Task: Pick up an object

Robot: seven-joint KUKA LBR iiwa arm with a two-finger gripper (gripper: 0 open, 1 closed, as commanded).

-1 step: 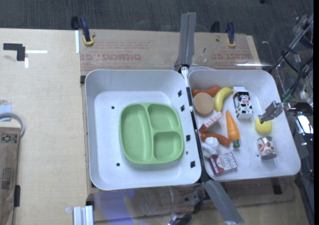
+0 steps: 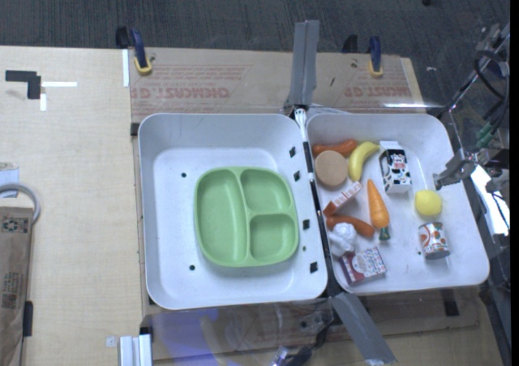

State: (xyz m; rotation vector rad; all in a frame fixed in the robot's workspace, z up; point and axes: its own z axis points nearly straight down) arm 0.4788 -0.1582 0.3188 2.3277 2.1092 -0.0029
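The right bin (image 2: 462, 275) holds several toy foods: a banana (image 2: 362, 159), a round brown bun (image 2: 330, 168), a white milk carton (image 2: 395, 168), a lemon (image 2: 428, 204), a carrot (image 2: 377, 206), a small red and white can (image 2: 434, 240), a white garlic bulb (image 2: 342, 236) and a red box (image 2: 362, 265). My gripper (image 2: 454, 171) hangs at the right rim of this bin, above and right of the lemon. It is partly cut off by clutter at the view's edge, and nothing shows held in it.
In the left bin (image 2: 162, 218) lies a green divided plate (image 2: 246, 216). A grey divider strip (image 2: 305, 56) rises between the bins at the back. Clamps (image 2: 142, 60) pin the cardboard behind the bins. A brown paper bag (image 2: 12, 267) lies at far left.
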